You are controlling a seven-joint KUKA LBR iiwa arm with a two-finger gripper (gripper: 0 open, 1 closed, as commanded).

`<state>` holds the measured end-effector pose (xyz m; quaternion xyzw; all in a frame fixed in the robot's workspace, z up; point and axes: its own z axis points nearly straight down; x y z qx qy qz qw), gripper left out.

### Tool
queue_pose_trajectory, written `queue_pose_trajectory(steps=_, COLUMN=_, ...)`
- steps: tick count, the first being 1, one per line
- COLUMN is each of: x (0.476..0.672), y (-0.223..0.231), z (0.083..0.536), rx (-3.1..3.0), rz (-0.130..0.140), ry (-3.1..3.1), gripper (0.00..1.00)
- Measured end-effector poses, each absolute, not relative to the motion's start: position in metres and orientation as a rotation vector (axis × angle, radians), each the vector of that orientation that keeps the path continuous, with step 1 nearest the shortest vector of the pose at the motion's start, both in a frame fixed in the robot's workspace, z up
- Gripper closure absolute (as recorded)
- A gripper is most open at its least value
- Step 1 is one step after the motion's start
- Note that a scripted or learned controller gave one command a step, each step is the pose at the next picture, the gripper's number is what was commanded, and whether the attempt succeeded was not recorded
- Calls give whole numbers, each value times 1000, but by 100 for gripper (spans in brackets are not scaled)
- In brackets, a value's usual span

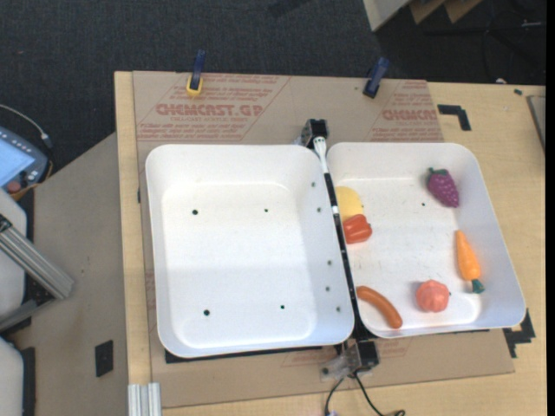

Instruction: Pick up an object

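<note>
The right bin is holding all six candidate objects; the left bin is lying beside it, with their rims meeting along a dark seam.

**Edges and clearance**
- A yellow piece and a red piece are touching each other and sitting against the right bin's left wall, at the seam.
- An orange sausage is lying at a slant near the front left corner, close to the front rim.
- A pink-red round fruit is sitting near the front rim, just beside the lower tip of a carrot, which is lying lengthwise near the right wall.
- A purple grape bunch is resting near the rear right corner, well apart from the others.
- The centre floor of the right bin is lying open between the objects.

**Hidden or unclear**
- Whether the pincer is open or closed cannot be told.
- Where the yellow piece ends and the red one begins is hard to make out.
- A black clip is covering the rear end of the seam; another clip is gripping the front end.
- The cardboard sheet under the bins is being held by two blue clamps.
</note>
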<state>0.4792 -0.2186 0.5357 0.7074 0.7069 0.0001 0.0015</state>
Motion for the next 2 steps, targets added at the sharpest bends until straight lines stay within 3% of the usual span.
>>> queue_pose_trajectory(steps=2, x=479, y=-219, z=535, rx=2220, rz=0, ry=2219, gripper=100)
